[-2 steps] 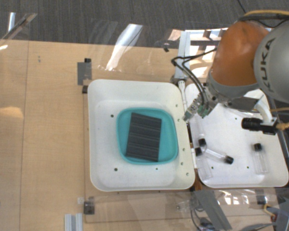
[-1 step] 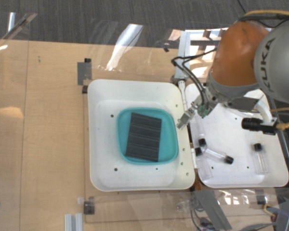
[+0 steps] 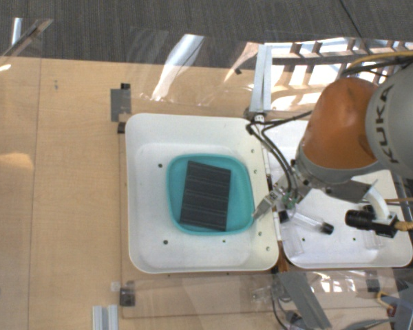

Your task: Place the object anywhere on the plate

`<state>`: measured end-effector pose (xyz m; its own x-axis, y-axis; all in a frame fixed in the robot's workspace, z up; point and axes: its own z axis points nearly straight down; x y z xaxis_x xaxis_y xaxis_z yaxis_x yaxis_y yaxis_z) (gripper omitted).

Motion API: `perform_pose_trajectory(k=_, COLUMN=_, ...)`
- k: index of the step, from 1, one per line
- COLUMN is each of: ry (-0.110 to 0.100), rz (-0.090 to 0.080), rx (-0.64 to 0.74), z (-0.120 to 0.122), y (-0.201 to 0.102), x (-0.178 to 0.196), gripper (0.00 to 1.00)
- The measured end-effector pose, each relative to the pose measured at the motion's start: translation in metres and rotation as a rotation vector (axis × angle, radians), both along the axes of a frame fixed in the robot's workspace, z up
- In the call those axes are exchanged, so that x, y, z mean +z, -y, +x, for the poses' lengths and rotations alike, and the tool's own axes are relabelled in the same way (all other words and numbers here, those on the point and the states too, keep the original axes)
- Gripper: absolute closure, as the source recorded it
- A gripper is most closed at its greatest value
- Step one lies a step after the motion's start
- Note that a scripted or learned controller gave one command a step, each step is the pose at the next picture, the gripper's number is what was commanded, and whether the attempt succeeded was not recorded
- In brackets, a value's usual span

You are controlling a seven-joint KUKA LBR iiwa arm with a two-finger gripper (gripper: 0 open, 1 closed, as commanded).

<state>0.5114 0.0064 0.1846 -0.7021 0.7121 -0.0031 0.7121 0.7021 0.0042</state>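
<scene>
The dark ridged pad point(image 3: 206, 196) lies flat on the teal plate point(image 3: 175, 205), and at its three o'clock the gripper point(image 3: 274, 201) may be open or closed, I cannot tell.

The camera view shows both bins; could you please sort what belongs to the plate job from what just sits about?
Belongs to the job:
- teal plate in the left bin
- dark ribbed object lying on the plate
- gripper

Just lying about:
- right bin
- black cables
</scene>
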Motion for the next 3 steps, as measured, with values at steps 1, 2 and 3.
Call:
perform_pose_trajectory(k=1, ry=0.004, rz=-0.001, rx=0.094, z=0.059, y=-0.006, x=0.001, gripper=0.0)
perform_pose_trajectory(k=2, ry=0.007, rz=-0.002, rx=0.068, z=0.06, y=0.04, x=0.044, gripper=0.0)
perform_pose_trajectory(k=3, ry=0.011, rz=-0.006, rx=0.348, z=0.043, y=0.061, x=0.224, gripper=0.0)
